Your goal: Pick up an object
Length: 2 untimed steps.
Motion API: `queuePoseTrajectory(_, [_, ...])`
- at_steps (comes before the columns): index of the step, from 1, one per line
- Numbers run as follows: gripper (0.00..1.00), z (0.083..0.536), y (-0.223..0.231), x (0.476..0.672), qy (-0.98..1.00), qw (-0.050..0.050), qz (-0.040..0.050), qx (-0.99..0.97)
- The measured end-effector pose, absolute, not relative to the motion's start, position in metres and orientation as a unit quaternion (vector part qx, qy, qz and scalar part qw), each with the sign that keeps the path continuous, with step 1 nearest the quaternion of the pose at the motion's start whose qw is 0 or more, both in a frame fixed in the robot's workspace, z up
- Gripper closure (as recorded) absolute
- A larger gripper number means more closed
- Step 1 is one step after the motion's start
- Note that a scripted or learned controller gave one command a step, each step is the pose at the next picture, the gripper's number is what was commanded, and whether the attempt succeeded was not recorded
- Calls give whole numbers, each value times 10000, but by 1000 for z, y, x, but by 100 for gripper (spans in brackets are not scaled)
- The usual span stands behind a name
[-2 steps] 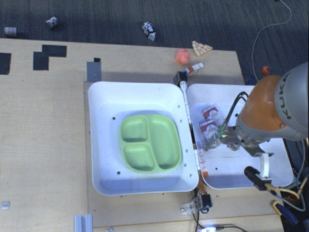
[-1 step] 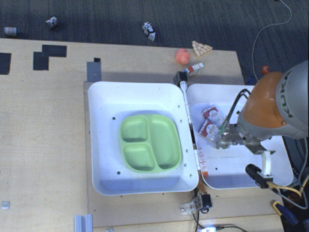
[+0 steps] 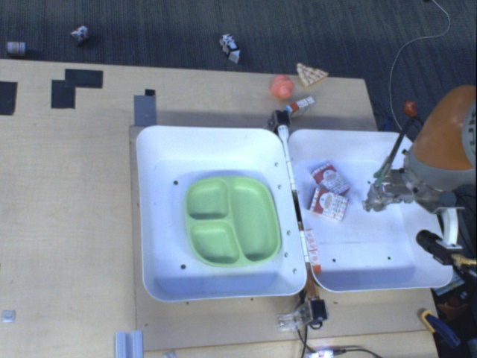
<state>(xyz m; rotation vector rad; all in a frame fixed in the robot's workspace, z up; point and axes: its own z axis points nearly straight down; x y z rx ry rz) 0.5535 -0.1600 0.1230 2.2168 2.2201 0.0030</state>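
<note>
I have the pincer [image 3: 375, 200] hovering in the right bin [image 3: 358, 267], grip state unclear, just beside the red-and-white packets [image 3: 329, 192]; next I shift left and descend.

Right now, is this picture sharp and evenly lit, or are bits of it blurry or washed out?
In the camera view the light is soft and fairly even; the left bin has bluish shadow along its near wall, and the right bin looks bright, nearly washed out. The whole view is a little soft: print on the red-and-white packets cannot be read, and the gripper is smeared, its fingers indistinct.
</note>
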Motion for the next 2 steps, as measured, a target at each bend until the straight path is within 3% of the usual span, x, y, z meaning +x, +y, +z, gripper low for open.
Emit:
queuePoseTrajectory(1, [100, 185, -62, 590, 7090, 10, 22, 7052])
queuePoseTrajectory(2, [100, 188, -195, 569, 7080, 24, 2, 7062])
